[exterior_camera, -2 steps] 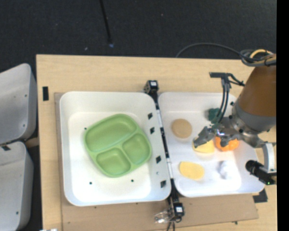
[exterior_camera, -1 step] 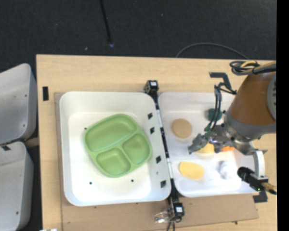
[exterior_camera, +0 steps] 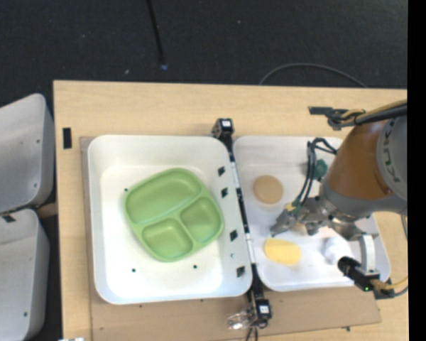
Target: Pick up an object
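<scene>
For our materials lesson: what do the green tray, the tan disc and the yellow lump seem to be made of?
Green tray: likely moulded plastic, smooth, with three pressed compartments. Tan disc: matt and flat, perhaps wood or cork; the view leaves it open. Yellow lump: soft-edged, slightly glossy, maybe foam or plastic.

A robotics lab, by every sign: a bare plywood tabletop [exterior_camera: 156, 105] bears two shallow white bins [exterior_camera: 106, 261] clamped side by side, with loose black cables [exterior_camera: 153, 20] trailing over dark carpet beyond its far edge. A grey-and-orange industrial arm [exterior_camera: 362, 169] (wires strapped along it) reaches over the right-hand bin.
</scene>
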You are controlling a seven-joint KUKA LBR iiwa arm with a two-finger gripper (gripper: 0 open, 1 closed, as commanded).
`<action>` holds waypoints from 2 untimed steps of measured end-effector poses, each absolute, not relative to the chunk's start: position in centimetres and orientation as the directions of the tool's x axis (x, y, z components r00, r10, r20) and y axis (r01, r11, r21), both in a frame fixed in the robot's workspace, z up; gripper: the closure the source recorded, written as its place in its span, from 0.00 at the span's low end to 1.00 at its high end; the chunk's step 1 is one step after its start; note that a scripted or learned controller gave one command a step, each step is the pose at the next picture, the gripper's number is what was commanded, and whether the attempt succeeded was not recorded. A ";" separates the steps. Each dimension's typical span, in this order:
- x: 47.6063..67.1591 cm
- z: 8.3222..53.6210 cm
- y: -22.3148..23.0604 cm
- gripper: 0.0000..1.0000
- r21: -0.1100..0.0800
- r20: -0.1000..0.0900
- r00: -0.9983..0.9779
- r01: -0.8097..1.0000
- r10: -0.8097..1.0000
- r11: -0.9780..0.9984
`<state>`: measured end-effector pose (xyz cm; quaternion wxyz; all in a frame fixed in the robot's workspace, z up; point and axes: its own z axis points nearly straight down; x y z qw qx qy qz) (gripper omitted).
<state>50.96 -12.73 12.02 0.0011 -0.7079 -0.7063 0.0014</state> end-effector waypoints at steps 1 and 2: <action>50.9 9.9 -12.8 0.00 -0.002 0.000 0.004 1.000 1.000 -0.004; 51.0 11.1 -12.9 1.00 0.002 -0.001 0.013 1.000 1.000 -0.013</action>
